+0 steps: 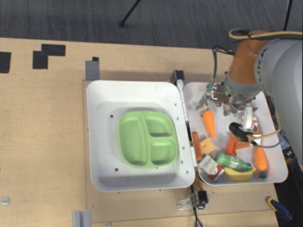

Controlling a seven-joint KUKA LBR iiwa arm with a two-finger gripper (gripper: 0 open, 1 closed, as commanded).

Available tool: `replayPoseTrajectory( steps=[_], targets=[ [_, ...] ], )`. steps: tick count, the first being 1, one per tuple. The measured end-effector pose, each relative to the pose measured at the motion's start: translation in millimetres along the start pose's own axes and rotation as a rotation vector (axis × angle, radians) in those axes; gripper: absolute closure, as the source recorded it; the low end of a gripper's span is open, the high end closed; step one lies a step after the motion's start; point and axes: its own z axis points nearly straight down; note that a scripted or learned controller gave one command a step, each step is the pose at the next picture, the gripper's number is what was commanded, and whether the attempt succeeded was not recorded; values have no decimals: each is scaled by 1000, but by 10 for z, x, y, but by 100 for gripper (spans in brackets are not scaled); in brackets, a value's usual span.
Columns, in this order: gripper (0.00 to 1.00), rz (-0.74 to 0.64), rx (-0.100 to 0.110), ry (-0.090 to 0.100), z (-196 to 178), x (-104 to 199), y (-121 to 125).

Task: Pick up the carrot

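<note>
The claw (pixel 221 105) hangs over the upper end of the right bin (pixel 195 92), beneath the grey arm (pixel 279 70) with its orange band. From this angle we cannot tell whether it is released or clenched.

The carrot (pixel 209 123) lies on the floor of that bin, just below the claw's edge on the view's left. Its pale stub end points up toward the claw and its tip points down the frame. It is close to the claw, but we cannot say whether the two touch. A second carrot (pixel 260 159) lies near the same bin's lower right corner, well apart from the first.

We see a sausage (pixel 194 141) along the bin's left wall, with a wedge of cheese (pixel 207 145) just beside it. Below them sit a small carton (pixel 208 166) and a green bottle (pixel 232 161) lying on its side. A banana (pixel 239 174) rests near the bottom wall, touching the bottle. Above the bottle is an orange-red piece (pixel 232 144) that we cannot identify.

The left bin (pixel 102 103) holds a green divided plate (pixel 147 138) with three compartments, lying flat near the middle. Both bins rest side by side on the pale wooden bench (pixel 42 136).
</note>
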Motion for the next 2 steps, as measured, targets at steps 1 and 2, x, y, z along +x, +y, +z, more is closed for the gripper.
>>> replayPoseTrajectory(
  steps=[1, 2],
  targets=[
    [100, -2, -5, 0, -120, 2, 17],
    [0, -2, -4, 0, -118, 2, 16]
  ],
)
